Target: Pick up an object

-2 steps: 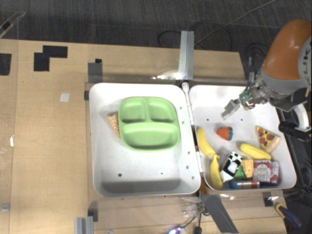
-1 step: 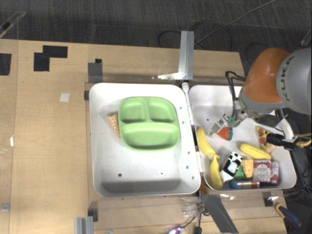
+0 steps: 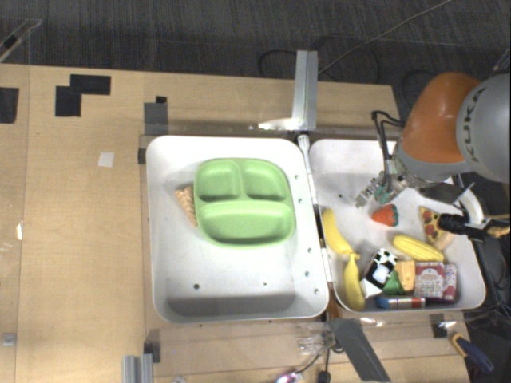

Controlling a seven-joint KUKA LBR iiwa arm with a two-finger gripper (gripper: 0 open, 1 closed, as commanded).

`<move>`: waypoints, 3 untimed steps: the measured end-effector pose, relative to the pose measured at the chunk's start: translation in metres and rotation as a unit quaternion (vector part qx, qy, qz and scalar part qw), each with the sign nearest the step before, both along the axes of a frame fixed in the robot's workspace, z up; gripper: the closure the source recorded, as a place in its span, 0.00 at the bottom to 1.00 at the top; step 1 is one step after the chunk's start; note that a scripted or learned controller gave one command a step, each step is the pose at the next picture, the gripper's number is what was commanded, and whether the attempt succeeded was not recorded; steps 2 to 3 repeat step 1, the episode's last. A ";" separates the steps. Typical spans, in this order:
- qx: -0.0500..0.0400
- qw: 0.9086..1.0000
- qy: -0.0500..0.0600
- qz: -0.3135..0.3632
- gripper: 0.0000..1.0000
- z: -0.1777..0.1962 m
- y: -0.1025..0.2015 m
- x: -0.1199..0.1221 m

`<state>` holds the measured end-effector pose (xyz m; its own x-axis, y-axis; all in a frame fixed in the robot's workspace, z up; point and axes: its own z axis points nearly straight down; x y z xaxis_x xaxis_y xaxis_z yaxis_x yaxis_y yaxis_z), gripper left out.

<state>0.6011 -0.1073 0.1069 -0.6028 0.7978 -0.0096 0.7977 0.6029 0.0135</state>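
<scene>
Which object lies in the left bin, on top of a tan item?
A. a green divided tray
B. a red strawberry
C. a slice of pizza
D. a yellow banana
A. The green divided tray sits in the left bin, partly covering a tan item at its left edge; the banana and the other toy foods lie in the right bin.

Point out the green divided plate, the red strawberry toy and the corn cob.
Green divided plastic plate (image 3: 242,200): camera view, on its centre ridge.
Small red strawberry toy (image 3: 385,215): camera view, on its red body.
Yellow toy corn cob (image 3: 417,248): camera view, mid-length.
</scene>
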 end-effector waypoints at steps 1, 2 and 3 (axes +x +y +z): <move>0.000 1.000 0.000 0.000 0.00 0.000 0.000 0.000; 0.000 1.000 0.000 0.000 0.00 0.000 0.000 0.000; 0.000 1.000 0.000 0.000 0.00 0.000 0.000 0.000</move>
